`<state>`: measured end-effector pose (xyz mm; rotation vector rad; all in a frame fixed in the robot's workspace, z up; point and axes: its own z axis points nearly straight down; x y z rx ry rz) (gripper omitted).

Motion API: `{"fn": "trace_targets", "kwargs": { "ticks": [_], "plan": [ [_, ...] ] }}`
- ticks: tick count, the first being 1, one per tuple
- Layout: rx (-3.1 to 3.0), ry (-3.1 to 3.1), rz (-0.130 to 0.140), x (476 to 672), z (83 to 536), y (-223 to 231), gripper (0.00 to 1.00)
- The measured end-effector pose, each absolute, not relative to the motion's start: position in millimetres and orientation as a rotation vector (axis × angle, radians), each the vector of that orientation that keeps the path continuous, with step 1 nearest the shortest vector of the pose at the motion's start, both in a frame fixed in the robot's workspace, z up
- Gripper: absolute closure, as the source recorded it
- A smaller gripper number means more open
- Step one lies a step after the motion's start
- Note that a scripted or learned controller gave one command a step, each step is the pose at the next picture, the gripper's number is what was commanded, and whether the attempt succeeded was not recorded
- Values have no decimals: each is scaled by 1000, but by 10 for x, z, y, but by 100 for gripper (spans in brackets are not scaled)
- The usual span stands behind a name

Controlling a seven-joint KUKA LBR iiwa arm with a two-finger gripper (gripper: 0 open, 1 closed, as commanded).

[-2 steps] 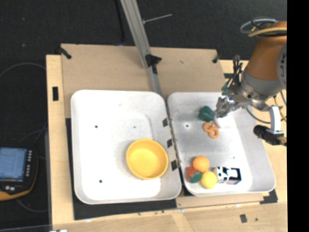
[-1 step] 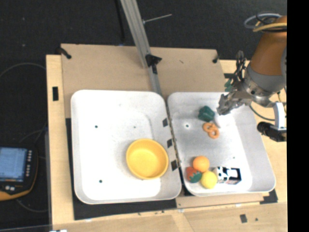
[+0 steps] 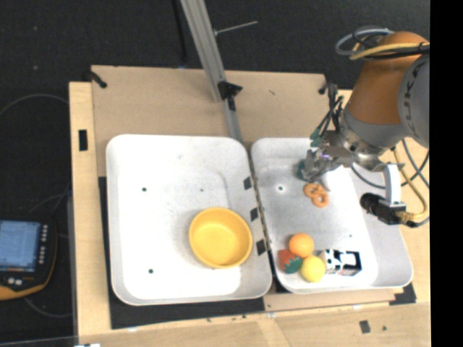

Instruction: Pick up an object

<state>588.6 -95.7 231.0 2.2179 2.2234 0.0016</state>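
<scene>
We see two white bins; the left bin bears a yellow bowl. Over the right bin hangs the arm, its gripper low near the far wall; whether it is apart or together we cannot tell. Just below it lies a small orange pretzel-shaped toy, not between the fingers. Toy fruit and a black-and-white block sit well apart, nearer us.

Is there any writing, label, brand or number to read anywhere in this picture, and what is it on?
No text here can be read.
Small black-and-white box in the right white bin: dark patches that may be print, too small to read.
Handheld grey-and-orange control pad left of the bench: its blue screen glows, but the contents are blurred.
Yellow plastic bowl, pretzel-shaped orange toy, grey-and-orange arm: no marks visible.
</scene>
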Motion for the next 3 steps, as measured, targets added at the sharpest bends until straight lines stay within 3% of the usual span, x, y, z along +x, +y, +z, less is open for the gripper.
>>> {"fn": "trace_targets", "kwargs": {
  "ticks": [2, 3],
  "plan": [
    [2214, 2230, 4, 5583, 2526, -16, 100],
    [2215, 2229, 0, 5419, 2387, 487, 100]
  ]
}}
